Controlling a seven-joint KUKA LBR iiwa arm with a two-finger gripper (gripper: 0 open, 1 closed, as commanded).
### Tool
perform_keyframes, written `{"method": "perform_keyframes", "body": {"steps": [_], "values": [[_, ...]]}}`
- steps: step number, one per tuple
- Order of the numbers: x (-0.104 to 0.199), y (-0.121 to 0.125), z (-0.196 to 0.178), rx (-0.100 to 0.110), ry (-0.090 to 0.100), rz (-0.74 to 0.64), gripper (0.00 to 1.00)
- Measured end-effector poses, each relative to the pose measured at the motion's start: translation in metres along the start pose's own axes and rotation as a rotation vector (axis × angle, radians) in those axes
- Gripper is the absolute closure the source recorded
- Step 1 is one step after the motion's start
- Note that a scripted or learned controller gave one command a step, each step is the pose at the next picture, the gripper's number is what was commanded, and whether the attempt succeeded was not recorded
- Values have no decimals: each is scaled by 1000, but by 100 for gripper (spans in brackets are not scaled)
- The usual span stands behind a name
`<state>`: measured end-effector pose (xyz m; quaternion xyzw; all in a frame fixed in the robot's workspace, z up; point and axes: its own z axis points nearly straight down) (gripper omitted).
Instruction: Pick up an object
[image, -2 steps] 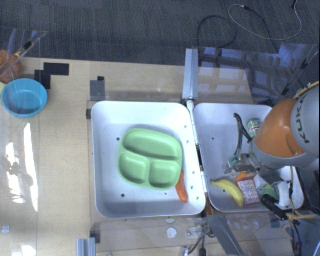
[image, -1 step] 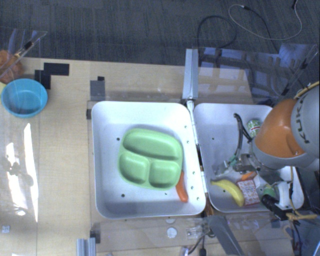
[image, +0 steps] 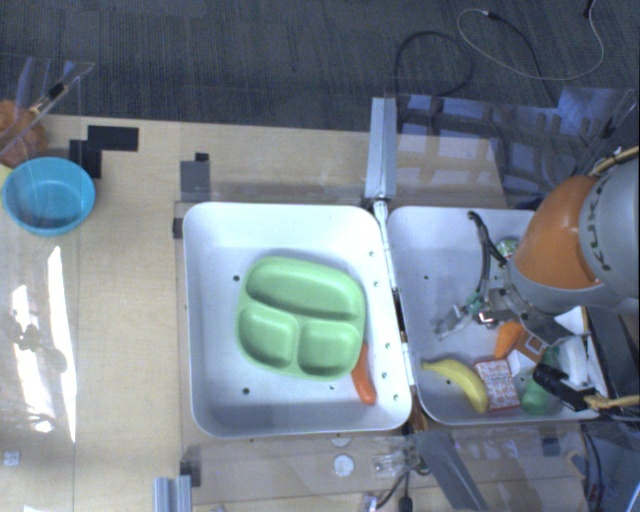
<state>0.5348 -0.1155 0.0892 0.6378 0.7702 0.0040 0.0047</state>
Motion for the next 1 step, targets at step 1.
{"method": "perform_keyframes", "body": {"steps": [1], "values": [[-47, -8, -31, 6, 0, 21, 0]]}}
